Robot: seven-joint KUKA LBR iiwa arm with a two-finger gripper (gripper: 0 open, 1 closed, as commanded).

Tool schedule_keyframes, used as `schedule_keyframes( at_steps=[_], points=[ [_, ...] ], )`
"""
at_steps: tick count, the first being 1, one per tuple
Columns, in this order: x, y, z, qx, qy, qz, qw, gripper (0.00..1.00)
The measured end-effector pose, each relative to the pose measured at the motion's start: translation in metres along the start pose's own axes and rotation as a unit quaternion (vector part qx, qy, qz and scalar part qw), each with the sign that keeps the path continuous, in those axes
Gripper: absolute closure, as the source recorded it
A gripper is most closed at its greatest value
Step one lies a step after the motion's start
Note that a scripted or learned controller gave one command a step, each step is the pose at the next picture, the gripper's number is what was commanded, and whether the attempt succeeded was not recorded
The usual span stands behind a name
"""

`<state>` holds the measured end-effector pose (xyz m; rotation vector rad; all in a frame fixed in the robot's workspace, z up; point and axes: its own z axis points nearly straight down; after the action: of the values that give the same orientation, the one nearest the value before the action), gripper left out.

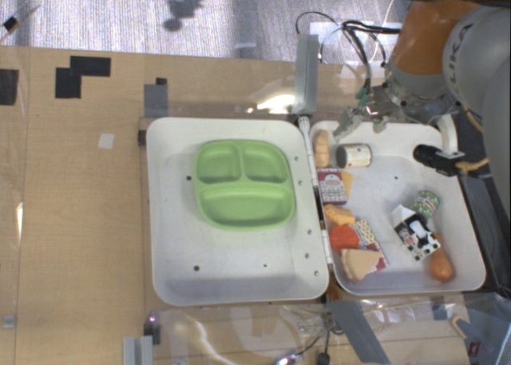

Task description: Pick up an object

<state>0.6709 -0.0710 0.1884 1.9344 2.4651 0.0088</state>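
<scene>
left bin (168, 196): green divided plate (243, 184) lying at its middle | right bin (471, 263): small can (353, 155) lying on its side near the back-left corner, food items sitting along the left wall, milk carton (416, 233) lying toward the right | pincer (369, 113): hovering over the back edge just above the can, grip state impossible to tell

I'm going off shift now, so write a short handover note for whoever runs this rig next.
Gripper: over the right bin's far edge, above the small can; nothing visibly held.
Things: the can, a carton, an orange piece and other toy food lie in the right bin. The green divided plate sits in the left bin.
Done: nothing lifted.
Left: grasp and raise one object.
</scene>
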Motion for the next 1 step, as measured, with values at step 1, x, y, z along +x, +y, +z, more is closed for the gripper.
schedule_keyframes(
  at_steps=[1],
  points=[
    [-0.0428,-0.0155,0.0899,0.000,0.000,0.000,1.0000,0.00]
  ],
)
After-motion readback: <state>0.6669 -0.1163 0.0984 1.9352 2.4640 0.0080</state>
